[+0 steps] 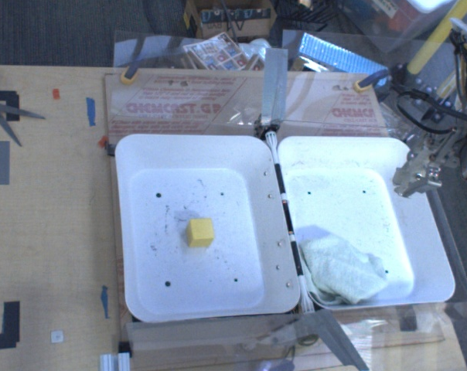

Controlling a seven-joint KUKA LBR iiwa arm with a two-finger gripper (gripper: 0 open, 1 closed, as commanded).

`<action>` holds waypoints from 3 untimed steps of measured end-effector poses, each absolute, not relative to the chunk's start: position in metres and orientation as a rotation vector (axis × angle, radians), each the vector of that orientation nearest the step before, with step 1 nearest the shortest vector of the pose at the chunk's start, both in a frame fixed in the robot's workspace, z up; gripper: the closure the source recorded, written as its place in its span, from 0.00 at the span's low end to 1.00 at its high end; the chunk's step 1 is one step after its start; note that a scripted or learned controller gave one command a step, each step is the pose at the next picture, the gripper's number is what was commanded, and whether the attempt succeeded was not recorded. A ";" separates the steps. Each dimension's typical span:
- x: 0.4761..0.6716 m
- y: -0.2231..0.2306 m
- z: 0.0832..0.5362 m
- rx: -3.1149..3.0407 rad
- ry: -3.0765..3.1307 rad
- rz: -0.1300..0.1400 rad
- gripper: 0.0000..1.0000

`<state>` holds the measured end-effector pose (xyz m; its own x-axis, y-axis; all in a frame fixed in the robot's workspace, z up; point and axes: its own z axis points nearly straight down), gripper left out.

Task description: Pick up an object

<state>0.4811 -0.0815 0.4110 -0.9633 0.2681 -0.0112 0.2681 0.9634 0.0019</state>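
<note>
A small yellow cube lies near the middle of the left white bin. A crumpled white cloth rests in the front left part of the right white bin. My gripper appears as a grey metal piece over the right bin's far right rim, with dark cables behind it. It is well away from both the cube and the cloth, and nothing is seen held in it.
A grey divider strip runs between the two bins. Clear plastic sheeting with red print lies behind them. Boxes and cables crowd the back. Scissors lie on the wooden bench at left.
</note>
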 end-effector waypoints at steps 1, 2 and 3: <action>0.481 -0.078 0.408 -0.264 3.122 -0.001 1.00; 0.483 -0.078 0.420 -0.259 3.111 -0.004 1.00; 0.485 -0.120 0.313 -0.783 3.037 -0.003 1.00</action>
<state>0.4849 -0.1196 0.3125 -0.8752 -0.4837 -0.0050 -0.4837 0.8752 -0.0032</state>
